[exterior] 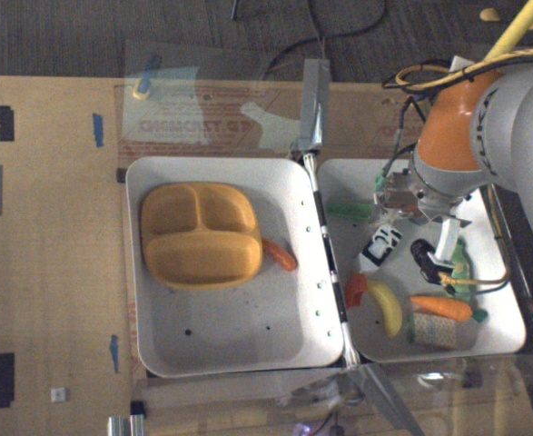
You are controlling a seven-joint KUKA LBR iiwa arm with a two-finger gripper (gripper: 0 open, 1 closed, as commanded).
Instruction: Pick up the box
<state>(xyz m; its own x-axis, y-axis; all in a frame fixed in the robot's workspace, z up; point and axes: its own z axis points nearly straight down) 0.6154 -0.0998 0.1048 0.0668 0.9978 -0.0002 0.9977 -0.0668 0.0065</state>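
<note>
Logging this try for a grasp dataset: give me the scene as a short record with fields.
arm: reaches in from the right, over the right bin
pincer: low above the box, nothing seen held
box: small, black and white, in the right bin
right bin, other items: banana, carrot
left bin: orange divided tray, small orange item beside it

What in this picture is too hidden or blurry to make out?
- Gripper: the arm's wrist sits over it, so its grip cannot be judged.
- Box: its markings are too small to read.
- Green item in the right bin: partly under the arm, shape unclear.
- Arm: cut off by the right edge.
</note>
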